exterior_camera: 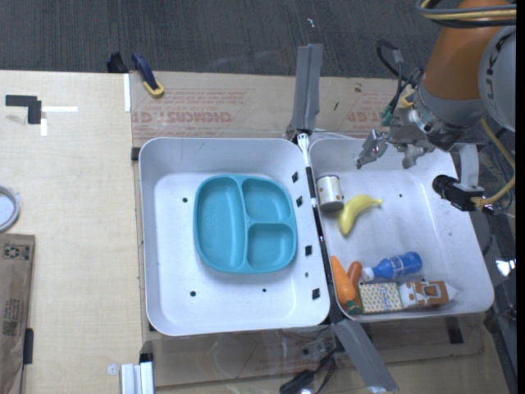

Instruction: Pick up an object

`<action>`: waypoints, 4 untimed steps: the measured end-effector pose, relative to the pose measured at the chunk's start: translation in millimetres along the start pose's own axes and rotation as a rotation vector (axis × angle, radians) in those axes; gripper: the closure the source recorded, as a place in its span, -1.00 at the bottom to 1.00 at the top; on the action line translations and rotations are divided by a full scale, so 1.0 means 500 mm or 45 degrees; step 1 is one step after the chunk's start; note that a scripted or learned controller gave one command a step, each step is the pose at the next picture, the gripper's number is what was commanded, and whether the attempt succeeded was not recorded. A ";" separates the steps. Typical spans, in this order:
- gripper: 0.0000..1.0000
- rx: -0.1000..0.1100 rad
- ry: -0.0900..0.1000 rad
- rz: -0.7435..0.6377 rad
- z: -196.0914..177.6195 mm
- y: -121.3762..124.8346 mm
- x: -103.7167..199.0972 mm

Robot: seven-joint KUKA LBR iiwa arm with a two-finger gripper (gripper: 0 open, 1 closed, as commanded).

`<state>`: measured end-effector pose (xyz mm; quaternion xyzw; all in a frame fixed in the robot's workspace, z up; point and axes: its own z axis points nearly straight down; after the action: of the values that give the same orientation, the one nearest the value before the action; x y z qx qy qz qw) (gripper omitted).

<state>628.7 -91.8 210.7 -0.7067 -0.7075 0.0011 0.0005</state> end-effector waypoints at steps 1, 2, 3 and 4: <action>-1.00 -0.001 0.000 0.082 0.230 -0.044 -0.038; 1.00 0.000 0.000 0.088 0.212 -0.044 -0.041; -1.00 0.000 0.000 0.087 0.212 -0.044 -0.041; -1.00 0.001 0.001 0.281 0.240 -0.164 -0.061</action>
<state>546.7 -122.4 91.0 -0.7803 -0.6254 0.0011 0.0011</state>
